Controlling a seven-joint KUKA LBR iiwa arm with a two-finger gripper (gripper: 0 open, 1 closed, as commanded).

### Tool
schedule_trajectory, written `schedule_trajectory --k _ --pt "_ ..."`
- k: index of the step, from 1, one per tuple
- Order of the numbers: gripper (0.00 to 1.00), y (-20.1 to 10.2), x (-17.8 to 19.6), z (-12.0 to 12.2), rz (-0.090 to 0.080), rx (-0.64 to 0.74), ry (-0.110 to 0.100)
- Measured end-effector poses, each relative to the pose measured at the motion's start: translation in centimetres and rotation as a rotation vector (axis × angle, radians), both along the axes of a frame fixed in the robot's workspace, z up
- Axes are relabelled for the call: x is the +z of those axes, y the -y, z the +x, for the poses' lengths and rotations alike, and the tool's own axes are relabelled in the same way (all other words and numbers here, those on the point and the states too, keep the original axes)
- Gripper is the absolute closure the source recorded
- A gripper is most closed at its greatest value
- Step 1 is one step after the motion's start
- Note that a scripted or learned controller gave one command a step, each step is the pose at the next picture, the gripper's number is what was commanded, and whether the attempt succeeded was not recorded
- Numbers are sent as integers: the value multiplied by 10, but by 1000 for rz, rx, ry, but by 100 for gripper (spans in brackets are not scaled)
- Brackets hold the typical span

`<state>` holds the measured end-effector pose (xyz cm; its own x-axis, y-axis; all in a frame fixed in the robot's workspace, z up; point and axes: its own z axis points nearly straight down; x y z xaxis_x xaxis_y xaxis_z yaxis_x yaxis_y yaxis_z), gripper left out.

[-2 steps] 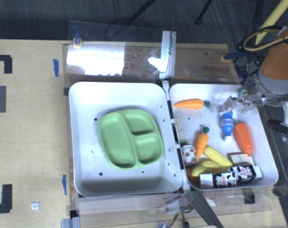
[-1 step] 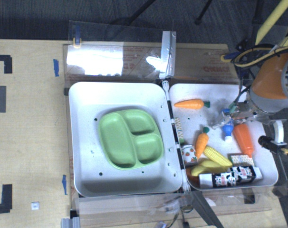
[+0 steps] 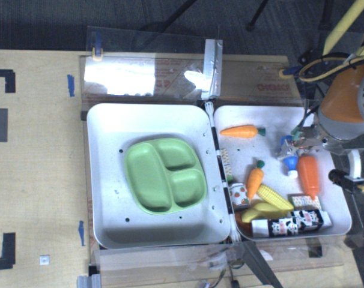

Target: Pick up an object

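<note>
Camera view: I see the arm (image 3: 344,104) reaching in from the right, its gripper (image 3: 297,141) low over the right bin (image 3: 278,116); I cannot tell its opening. An orange bottle (image 3: 309,176) lies just beside it.

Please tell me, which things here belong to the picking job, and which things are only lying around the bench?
For the job:
- gripper
- right bin, holding two carrots, corn cob, orange bottle, black-and-white carton, small cup

Lying about:
- left bin with green divided plate
- clear panel behind the bins
- blue tape marks on the bench
</note>
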<state>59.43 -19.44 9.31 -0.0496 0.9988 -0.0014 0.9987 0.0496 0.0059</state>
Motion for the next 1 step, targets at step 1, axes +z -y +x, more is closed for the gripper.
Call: schedule_trajectory --k 1 --pt "100 -53 119 43 0 139 -8"
